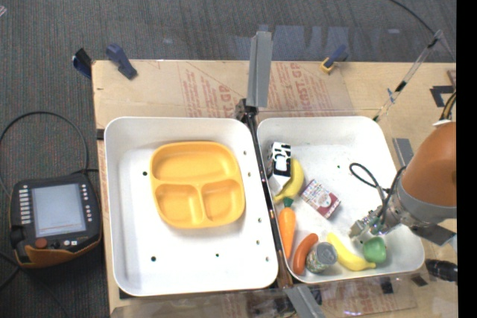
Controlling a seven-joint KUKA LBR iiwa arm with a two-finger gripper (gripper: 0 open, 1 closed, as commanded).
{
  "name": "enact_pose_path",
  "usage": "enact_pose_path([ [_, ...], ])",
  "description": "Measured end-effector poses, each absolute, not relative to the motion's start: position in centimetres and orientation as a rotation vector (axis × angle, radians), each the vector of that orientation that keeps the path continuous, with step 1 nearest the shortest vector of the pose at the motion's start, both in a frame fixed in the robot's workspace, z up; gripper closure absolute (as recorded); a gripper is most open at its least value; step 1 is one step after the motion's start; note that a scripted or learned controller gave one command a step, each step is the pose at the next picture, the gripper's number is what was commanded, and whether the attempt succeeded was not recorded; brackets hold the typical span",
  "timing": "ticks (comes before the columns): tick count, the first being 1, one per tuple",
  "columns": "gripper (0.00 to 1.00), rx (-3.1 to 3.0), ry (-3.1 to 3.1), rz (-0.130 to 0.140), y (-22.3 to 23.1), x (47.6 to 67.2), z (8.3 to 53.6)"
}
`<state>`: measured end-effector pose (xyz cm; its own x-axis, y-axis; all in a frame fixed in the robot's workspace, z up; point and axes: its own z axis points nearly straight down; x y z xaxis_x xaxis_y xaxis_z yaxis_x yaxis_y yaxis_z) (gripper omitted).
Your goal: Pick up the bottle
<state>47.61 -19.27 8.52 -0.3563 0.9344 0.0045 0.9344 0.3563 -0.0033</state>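
Yellow tray (198, 182) sits in the left bin (119, 234). Mirrored red print marks the cardboard bench (313, 89), unreadable. The black-and-white bottle (280, 159) lies at the right bin's (373, 130) left edge. The gripper (367, 229) hovers near the front right.

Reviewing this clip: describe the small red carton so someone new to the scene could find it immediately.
Start at the white bin on the view's right and look near its middle. The small red carton lies flat there, just right of the curved banana. It is the one boxy, straight-edged item among rounded, fruit-like shapes.
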Motion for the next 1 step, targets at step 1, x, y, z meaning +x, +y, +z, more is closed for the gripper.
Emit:
enact_pose_path([
  [1, 0.00, -1.781, -2.582, 0.000, -19.32, 47.59, 8.52],
])
